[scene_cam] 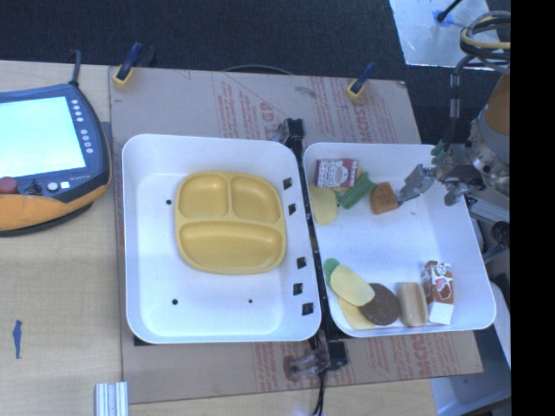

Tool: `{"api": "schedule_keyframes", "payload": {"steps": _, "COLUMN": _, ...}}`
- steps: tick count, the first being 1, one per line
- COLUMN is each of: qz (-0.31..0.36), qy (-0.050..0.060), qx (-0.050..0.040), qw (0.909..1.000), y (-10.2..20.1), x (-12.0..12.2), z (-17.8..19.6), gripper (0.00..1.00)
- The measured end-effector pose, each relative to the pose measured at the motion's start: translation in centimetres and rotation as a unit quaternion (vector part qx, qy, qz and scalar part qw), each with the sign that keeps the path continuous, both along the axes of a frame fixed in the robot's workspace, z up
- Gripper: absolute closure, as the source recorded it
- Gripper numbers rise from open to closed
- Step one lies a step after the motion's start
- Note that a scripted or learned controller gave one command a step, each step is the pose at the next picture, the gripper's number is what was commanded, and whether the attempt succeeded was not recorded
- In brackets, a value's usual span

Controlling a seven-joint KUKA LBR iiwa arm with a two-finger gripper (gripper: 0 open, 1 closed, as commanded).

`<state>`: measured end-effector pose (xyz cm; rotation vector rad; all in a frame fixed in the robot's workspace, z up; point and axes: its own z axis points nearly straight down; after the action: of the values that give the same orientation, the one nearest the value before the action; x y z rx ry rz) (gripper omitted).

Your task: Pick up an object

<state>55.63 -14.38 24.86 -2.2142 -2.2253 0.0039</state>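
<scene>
The robot shows at the worktop's right edge, over the right bin's far right corner. Its tool (414, 185) is small, grey metal, with thin angular fingers (409, 189) and a dark bracket behind them. A green fleck sits on the bracket's top. Behind it the wrist (492, 146) is pale grey under an orange-brown band. Looped yellow and black cables (482, 35) hang above, beside a thin vertical rod.

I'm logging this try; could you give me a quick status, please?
Gripper beside brown piece, top of right bin. Grasp unconfirmed. Green piece close by.
</scene>
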Motion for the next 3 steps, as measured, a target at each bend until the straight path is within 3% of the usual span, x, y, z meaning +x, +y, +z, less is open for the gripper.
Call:
{"api": "schedule_keyframes", "payload": {"steps": 1, "qz": 0.002, "qy": 0.004, "qx": 0.0000, "qw": 1.0000, "y": -0.7, "x": 9.4, "z": -12.6, "gripper": 0.00}}
{"api": "schedule_keyframes", "payload": {"steps": 2, "qz": 0.000, "qy": -0.001, "qx": -0.0010, "qw": 1.0000, "y": 0.3, "x": 8.0, "z": -15.6, "gripper": 0.00}}
{"api": "schedule_keyframes", "payload": {"steps": 3, "qz": 0.002, "qy": -0.001, "qx": -0.0009, "qw": 1.0000, "y": 3.9, "x": 10.1, "z": -15.6, "gripper": 0.00}}
